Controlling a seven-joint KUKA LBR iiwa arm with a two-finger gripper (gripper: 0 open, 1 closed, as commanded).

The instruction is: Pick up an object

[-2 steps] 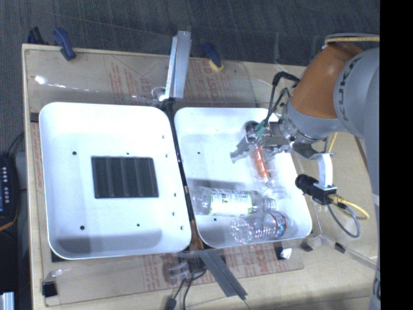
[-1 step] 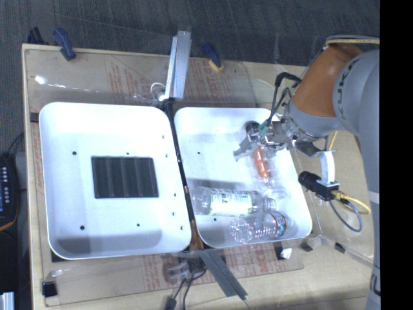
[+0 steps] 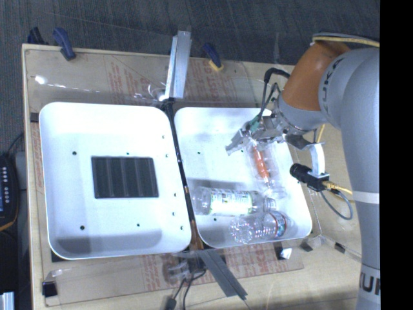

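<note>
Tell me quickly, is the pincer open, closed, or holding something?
Pincer: over the right bin, above the clear bottles; open or closed cannot be told.

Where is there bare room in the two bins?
Left bin: bare all around the dark ridged tray. Right bin: free patch near the divider; crowded by the clear bottles, orange-filled tube and gripper.
</note>
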